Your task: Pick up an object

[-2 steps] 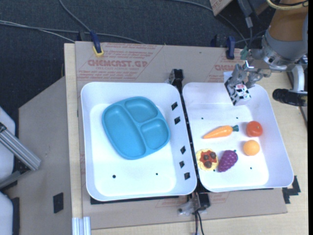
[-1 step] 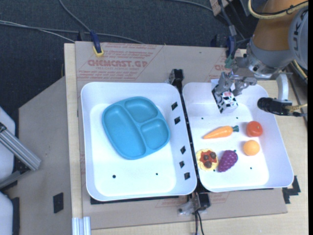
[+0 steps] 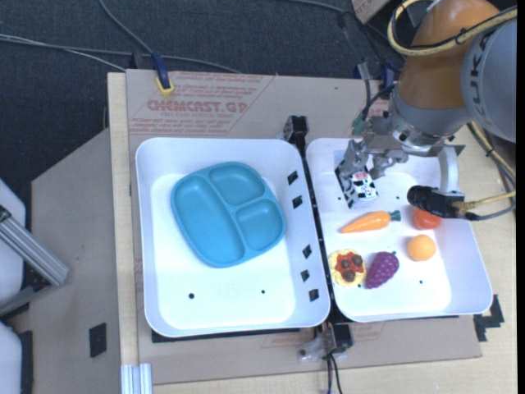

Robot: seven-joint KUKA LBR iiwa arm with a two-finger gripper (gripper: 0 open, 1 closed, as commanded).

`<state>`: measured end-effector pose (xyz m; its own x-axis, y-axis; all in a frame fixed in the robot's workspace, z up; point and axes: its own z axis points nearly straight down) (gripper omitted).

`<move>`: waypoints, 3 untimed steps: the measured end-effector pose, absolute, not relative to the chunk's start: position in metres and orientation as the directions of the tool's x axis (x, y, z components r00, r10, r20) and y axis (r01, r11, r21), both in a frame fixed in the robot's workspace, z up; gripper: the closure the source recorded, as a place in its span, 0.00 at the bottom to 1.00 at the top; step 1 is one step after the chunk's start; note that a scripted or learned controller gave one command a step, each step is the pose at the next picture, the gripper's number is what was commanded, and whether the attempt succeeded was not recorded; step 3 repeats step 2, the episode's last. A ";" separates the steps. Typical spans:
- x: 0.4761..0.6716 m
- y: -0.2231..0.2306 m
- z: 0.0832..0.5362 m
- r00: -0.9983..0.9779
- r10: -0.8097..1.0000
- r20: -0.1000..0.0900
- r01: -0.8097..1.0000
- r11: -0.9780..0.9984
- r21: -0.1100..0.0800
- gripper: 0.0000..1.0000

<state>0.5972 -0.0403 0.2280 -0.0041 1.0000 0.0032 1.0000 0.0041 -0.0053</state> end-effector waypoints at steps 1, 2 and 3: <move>0.574 0.013 0.219 -0.006 1.000 0.004 1.000 0.006 -0.005 1.00; 0.548 0.062 0.210 -0.005 1.000 0.004 1.000 0.005 -0.006 1.00; 0.548 0.062 0.210 -0.005 1.000 0.004 1.000 0.005 -0.006 1.00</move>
